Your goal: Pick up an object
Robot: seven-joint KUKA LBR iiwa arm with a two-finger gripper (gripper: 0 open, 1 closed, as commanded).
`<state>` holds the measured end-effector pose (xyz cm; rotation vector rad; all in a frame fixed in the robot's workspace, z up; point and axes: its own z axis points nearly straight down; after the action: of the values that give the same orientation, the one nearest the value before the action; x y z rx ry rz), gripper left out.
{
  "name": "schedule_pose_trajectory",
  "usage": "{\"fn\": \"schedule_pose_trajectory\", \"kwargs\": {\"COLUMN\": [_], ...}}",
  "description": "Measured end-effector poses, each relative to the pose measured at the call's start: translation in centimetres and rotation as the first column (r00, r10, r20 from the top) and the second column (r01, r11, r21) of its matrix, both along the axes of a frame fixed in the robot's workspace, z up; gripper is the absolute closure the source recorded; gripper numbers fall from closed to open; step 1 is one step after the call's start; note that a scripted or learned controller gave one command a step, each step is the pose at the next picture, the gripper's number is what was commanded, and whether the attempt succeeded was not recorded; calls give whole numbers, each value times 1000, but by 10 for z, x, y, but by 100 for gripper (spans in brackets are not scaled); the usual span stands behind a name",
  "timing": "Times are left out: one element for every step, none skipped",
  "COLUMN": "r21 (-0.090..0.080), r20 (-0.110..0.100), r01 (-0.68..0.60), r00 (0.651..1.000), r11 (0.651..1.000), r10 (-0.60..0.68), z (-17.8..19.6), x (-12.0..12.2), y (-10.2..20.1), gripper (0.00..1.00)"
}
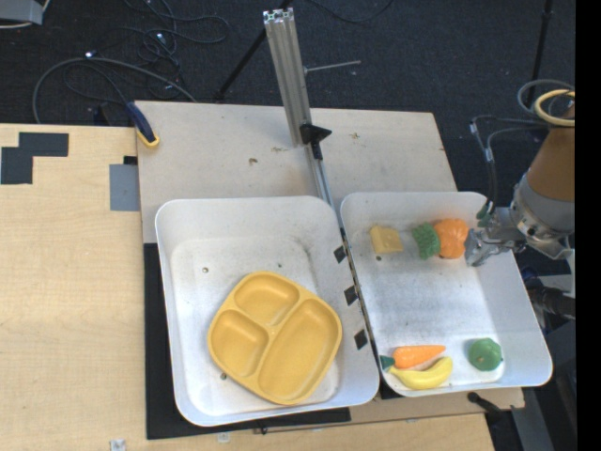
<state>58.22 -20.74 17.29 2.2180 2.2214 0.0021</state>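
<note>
Two white bins [188,252] on bench [376,148]

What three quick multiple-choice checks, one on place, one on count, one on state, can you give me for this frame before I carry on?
1. Where does the yellow divided tray lie?
A. In the left bin
B. In the right bin
C. On the bench behind the bins

2. How many compartments does that tray have?
A. Two
B. Three
C. Five

3. How does the tool stand to the orange toy?
A. It has lifted the toy high above the bin
B. It is low at the right bin's far right corner, just beside the toy
C. It is over the left bin

Answers: 1 A, the tray rests on the left bin floor. 2 B, two small sections and one long one show. 3 B, the tool sits right of the orange toy in the right bin, with the toy on the floor.
</note>
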Motion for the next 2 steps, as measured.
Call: {"fn": "schedule_pose_trajectory", "kwargs": {"r21": [0, 0], "r20": [0, 1], "r01": [0, -1], "r00": [1000, 1000], "r11": [1000, 1000], "r10": [0, 1], "z": [53, 99], "x": [1, 6], "y": [-1, 4], "gripper": [100, 100]}}
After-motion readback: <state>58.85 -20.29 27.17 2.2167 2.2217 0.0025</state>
